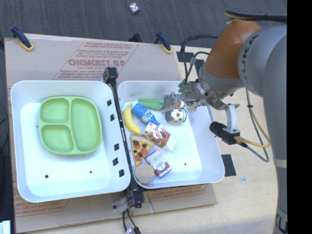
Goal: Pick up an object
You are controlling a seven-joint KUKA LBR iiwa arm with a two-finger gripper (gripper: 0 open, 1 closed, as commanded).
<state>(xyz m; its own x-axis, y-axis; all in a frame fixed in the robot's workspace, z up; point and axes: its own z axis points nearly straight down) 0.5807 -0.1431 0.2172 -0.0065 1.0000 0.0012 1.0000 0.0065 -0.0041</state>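
The pincer (176,104) hangs low in the upper middle of the right bin (209,145), just above a small white and red mug-like toy (177,114). Whether it is released or clenched I cannot tell; nothing is plainly gripped.

The toy looks like the nearest target. It is rounded, so a centred descent straight over it seems best, closing across its narrow width; an off-centre squeeze could roll it away.

Left of the toy lie a green stick (151,103), a blue tube (145,113) and a banana (129,119), the banana close to the wall between the bins. Below them sit a carton (158,134), a pizza slice (140,149), a small packet (159,163) and a tan disc (144,174).

The right half of this bin is bare, offering room to approach or nudge the toy. The far rim lies close behind the pincer, so the lift should go straight up. The left bin (24,130) holds a green tray (70,125).
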